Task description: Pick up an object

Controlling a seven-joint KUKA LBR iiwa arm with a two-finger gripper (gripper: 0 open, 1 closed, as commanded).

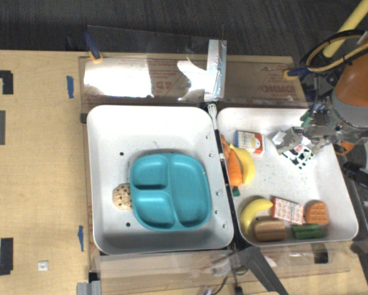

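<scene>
My gripper (290,141) hangs over the upper right part of the right bin (332,183), on the grey arm with the orange band (356,82) reaching in from the right. A small black-and-white checkered object (303,157) lies just below and right of the gripper, partly under it; I cannot tell whether they touch. A small white and orange carton (250,141) sits to the gripper's left. Further left, an orange carrot (233,166) and a banana (248,165) lie against the bin's left wall.
Along the right bin's front lie a yellow fruit (255,210), a brown bun (270,230), a red-and-white packet (287,210), a waffle (317,212) and a green piece (308,230). The left bin (104,134) holds a teal divided plate (170,189) and a cookie (122,196).
</scene>
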